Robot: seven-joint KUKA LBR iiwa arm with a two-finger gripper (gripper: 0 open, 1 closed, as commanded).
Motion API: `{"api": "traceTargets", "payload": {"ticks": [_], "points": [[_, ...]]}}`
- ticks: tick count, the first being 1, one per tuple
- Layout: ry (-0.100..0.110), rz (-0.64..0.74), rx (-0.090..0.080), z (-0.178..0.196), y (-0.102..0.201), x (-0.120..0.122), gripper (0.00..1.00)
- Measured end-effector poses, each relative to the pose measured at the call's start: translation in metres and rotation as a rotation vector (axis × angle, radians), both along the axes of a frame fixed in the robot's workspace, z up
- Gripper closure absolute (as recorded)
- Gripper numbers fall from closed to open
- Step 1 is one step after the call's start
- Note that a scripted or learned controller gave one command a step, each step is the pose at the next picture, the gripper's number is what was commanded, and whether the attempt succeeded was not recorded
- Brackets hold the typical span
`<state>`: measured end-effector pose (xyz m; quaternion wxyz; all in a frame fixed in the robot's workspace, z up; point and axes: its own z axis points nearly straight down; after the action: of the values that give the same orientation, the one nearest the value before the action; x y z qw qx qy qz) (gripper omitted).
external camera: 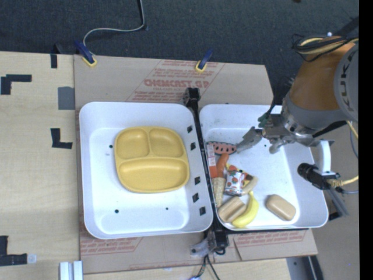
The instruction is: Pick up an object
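Observation:
The right bin [303, 179] holds a pile of toy food along its left wall: a yellow banana [249, 212], a tan bread roll [280, 207], a hot dog bun [229, 206], a small printed packet [236, 180], an orange carrot piece [221, 162] and a red striped item [221, 147]. My gripper [260, 143] hangs over the middle of that bin, just right of the striped item and above the packet. It is open, the two fingers [247, 140] spread apart with only white bin floor showing between them.
The left bin [96, 174] holds a yellow divided plate [152, 159]. A black clip ridge [198, 156] runs between the bins. The arm's grey and orange body [320, 92] hangs over the right bin's far right corner. Cardboard lies under both bins.

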<state>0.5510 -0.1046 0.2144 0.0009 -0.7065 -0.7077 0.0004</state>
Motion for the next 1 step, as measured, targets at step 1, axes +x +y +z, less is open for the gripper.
{"api": "traceTargets", "payload": {"ticks": [1], "points": [[-0.006,-0.001,-0.002,-0.1277,-0.0366,0.0227,0.00]]}}
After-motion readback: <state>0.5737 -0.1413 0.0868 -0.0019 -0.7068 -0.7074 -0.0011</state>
